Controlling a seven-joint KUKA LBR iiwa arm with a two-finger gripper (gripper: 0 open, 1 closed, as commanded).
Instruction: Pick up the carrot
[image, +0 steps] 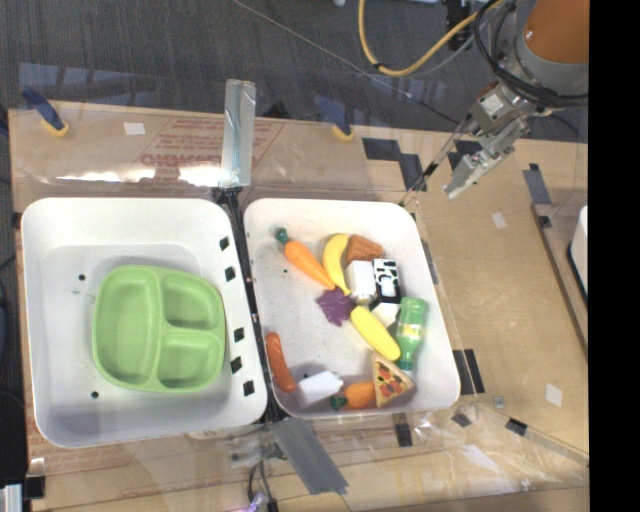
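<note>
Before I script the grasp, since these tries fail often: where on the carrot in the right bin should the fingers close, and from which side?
Grip the carrot mid-body, coming straight down, fingers across its width. It lies flat and diagonal, green top toward the bin's far-left corner, with bare floor on both long sides there. Its lower tip nears the banana and the purple piece, so avoid that end. The gripper hangs outside the bin.

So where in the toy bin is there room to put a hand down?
In the right bin, bare floor lies along its left wall, between the carrot up top and the sausage lower down. The right half is crowded: banana, corn, green bottle and pizza slice sit packed together.
</note>
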